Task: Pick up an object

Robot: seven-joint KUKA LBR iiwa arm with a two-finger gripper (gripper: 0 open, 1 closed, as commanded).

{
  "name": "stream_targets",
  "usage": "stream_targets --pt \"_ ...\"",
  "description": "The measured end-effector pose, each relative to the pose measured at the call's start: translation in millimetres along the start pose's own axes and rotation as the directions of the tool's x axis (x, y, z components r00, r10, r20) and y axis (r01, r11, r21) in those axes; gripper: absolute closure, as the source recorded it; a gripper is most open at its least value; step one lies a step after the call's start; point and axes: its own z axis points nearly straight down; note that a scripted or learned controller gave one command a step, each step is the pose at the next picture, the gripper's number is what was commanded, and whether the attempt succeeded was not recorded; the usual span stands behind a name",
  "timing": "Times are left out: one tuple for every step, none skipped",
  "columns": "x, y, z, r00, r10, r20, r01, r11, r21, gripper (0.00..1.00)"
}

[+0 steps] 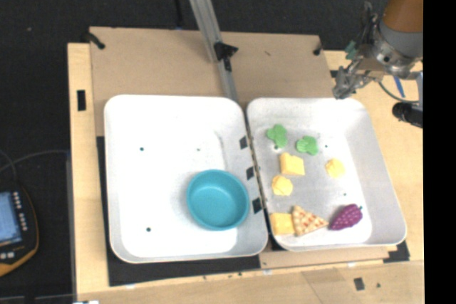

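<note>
Dark floor surrounds your tan counter (299, 53), and on it sit two white bins side by side. Your left bin (142, 124) carries a blue bowl (216, 199) near its lower right corner. Your right bin (356, 146) has all the small pieces: two green bits (276, 133) and (308, 146) up top, a yellow block (291, 165) under them, a small yellow piece (335, 168) to its right, another yellow lump (283, 186) lower down. Along the near wall you've got a yellow wedge (282, 223) touching a pizza slice (308, 221), with purple grapes (345, 217) just beside it. A grey pole (203, 11) slants down to the gap between the bins. Your tool (345, 89) hangs over the right bin's far right corner, apart from every piece, nothing seen in it; whether it's open I cannot tell from this angle.
</note>
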Motion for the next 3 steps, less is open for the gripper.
stream_targets --pt "56 -8 0 1.000 -0.004 -0.002 0.004 1.000 0.004 1.00" --pt "112 -27 9 1.000 -0.004 -0.002 0.004 1.000 0.006 1.00" --pt "163 -37 16 1.000 -0.004 -0.003 0.004 1.000 0.005 1.00"
